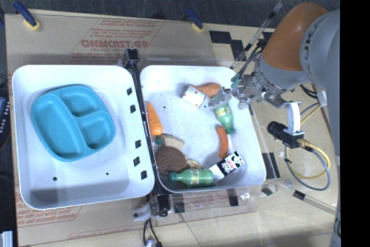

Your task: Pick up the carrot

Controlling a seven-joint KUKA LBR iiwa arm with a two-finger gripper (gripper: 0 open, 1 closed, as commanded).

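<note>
On the desk (pixel 52 37), the right bin (pixel 248 142) holds the carrot (pixel 154 119) against its left wall. Our end effector (pixel 228 95) hovers far right; we cannot tell its opening. We should descend alongside that wall.

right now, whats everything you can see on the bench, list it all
bins: 2, white, side by side on the bench
tray: 1, blue, three compartments, in the left bin
carrot: 1, orange, right bin, along its left wall
second orange piece: 1, right bin, toward its right side
green bottles: 2, one lying at the near wall, one under the gripper
brown round thing: 1, near left corner of the right bin
black and white carton: 1, near right part
white block: 1, far part, beside a tan piece
clamps: 2, blue, far edge of the bench
arm: 1, grey and orange, from the right
gripper: 1, above the upper green bottle
</note>
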